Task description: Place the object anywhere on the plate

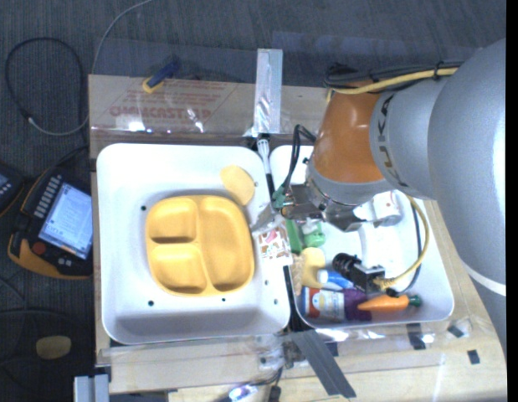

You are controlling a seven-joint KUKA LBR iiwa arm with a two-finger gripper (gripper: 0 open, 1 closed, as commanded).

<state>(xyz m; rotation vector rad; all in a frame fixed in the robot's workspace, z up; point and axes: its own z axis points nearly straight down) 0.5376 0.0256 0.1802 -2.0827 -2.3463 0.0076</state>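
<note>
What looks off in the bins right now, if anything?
One item: a small tan, rounded object lies on the left bin floor just off the yellow plate at its upper right corner, not on it. The right bin's toys are heaped along its near edge. No spill or damage visible.

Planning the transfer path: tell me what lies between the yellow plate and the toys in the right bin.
In the camera view, the bins' adjoining white walls separate the yellow plate from the toys.

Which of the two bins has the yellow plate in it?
The left bin: the yellow three-compartment plate lies in its middle. The right bin holds a clutter of small items under the arm instead.
</note>
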